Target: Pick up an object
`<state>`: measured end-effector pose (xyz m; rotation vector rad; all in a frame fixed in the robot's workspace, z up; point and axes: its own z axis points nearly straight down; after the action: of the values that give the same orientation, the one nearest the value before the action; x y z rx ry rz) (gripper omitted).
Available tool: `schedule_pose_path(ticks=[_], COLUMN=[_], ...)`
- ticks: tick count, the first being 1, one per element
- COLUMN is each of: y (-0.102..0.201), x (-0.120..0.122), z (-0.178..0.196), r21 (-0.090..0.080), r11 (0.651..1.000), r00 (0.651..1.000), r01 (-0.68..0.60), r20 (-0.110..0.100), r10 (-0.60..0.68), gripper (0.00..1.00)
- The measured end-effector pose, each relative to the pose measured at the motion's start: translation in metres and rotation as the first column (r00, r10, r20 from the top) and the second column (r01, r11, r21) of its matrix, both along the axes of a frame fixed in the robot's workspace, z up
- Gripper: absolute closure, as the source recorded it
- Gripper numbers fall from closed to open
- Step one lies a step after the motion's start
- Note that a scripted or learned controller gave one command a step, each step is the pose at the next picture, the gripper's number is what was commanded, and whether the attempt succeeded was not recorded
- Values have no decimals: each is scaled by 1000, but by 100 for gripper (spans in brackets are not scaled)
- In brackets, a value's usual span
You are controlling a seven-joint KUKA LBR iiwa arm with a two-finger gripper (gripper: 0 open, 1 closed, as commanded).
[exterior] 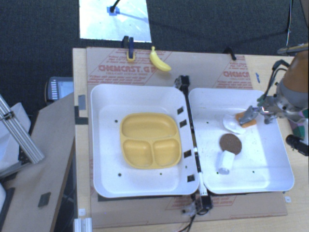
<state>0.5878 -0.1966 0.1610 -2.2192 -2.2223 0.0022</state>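
Overhead, the grey metal claw (pixel 250 115) sat at center right above a small orange block (pixel 248 121); its grip couldn't be told. Dark carpet (pixel 38 28) surrounded the cardboard-covered surface (pixel 203 66).

Fixed overhead slant onto both bins (pixel 145 93)

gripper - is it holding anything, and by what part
Cannot be told. The gripper is down at the orange piece beside the white disc, but a grasp isn't visible.
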Motion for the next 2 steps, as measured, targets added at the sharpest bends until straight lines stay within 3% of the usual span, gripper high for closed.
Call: schedule_pose_path(ticks=[1, 2], y=[6, 5], x=[-9, -6], z=[-56, -73], r21=[1, 0], r11=[1000, 1000], r00=[1000, 1000], r01=[-1, 0], r20=[-2, 9], r10=[1, 0], gripper=[0, 0])
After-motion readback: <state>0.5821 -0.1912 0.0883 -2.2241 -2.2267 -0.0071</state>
